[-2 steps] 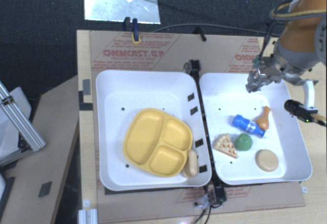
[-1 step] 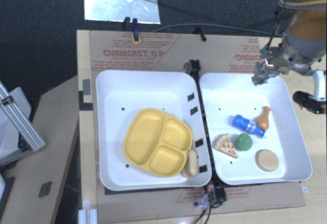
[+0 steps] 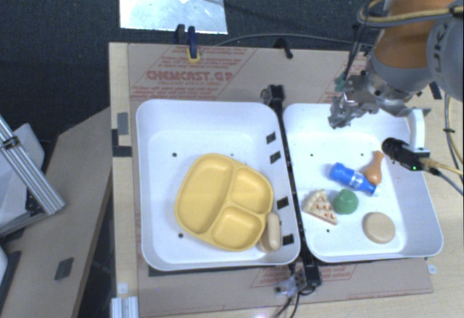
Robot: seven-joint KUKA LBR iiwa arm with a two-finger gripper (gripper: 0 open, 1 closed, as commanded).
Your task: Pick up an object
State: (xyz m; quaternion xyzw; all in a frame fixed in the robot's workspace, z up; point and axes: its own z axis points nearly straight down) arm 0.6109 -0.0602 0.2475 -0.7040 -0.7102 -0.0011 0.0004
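Worktop (image 3: 123, 92) first, since it's the biggest thing here: tan board carrying two shallow white bins side by side. Left bin (image 3: 167, 121) has a yellow divided tray (image 3: 221, 201) sitting in it, with a small beige bread-roll-looking piece (image 3: 272, 231) touching the tray's lower right corner. Right bin (image 3: 312, 139) is where the action is. The arm (image 3: 417, 16) comes in from the right, and the gripper (image 3: 341, 115) hangs over the bin's upper left part, above bare floor. Honestly can't tell how its tips are set from this angle, too dark and small, and nothing shows between them.

Candidates are all bunched in the lower half of that bin, so down and to the right in the view from the gripper, well apart from it. Closest looks like the blue bottle (image 3: 353, 179), lying on its side with its long axis running upper-left to lower-right. Just beside it: an orange-brown pin-shaped thing (image 3: 374, 166), a green ball (image 3: 346, 201), a pizza-slice toy (image 3: 320, 206) and a tan round cookie (image 3: 378, 227).

My guess is the bottle's the easiest target, gripped across its short side.
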